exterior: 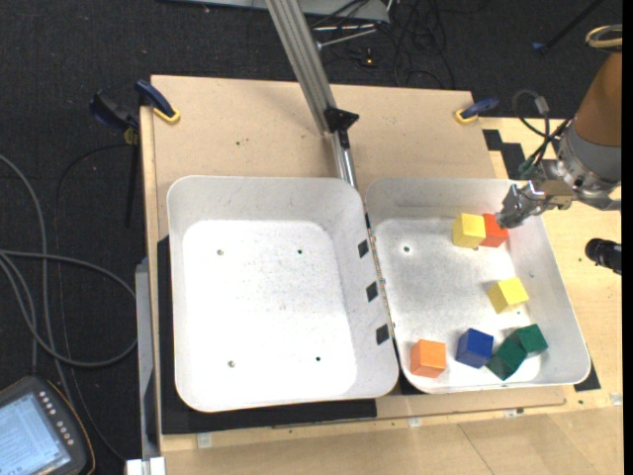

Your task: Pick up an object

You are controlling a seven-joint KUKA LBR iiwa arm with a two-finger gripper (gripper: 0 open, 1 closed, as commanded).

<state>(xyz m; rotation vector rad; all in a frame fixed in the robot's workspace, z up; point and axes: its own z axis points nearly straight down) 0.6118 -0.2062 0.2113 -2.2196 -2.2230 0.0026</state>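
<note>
Tabletop [415, 132] is carrying two white bins; you are seeing the right bin [435, 295] holding all the blocks. Arm [598, 117] is running off the right edge, hiding its upper part. End effector [516, 206] is hovering at the bin's far right rim, its grip too blurred to tell. Red-orange block [496, 232], half hidden behind the yellow block [469, 231], is lying just below-left of it.

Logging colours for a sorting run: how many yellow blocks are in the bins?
2, both in the right bin: one yellow block near the gripper, the other mid-bin. None looks hidden.
</note>
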